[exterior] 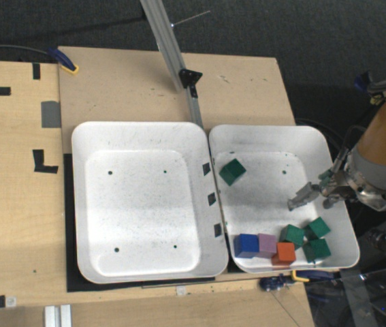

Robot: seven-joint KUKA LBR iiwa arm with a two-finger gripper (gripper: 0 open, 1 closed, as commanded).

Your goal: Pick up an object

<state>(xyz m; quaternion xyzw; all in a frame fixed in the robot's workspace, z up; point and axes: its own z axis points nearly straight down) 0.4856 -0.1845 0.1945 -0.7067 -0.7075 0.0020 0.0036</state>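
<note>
Two shallow white bins, rounded at the corners and finely speckled, set side by side on a pale wooden bench (145,87). Left bin (84,182): smooth moulded plastic with a raised inner panel and four small dark dots. Right bin (267,142): same make, holding all the blocks. Green cube (232,172), matte, tilted on the floor of the right bin near its upper left, well apart from the rest. Clustered along the near edge of the right bin: blue cube (247,244), pale purple cube (267,244) just beside it, orange cube (285,253) touching the purple one, then three dark green blocks (308,239) crowded together toward the corner; edges between those green blocks hard to separate. Gripper (301,199) reached in over the right rim, grey and metallic, low over the bin floor above the cluster; nothing seen between the fingers, and whether spread or closed could not be told from the blurred, overlapping shapes. Arm cut off at the right, only a curved orange band (380,138) and grey wrist shown. Slim grey metal bar (169,39), slanting down from the top to a black clamp (190,78) above the seam between the bins. Black tape marks (39,161) on the bench at left.
</note>
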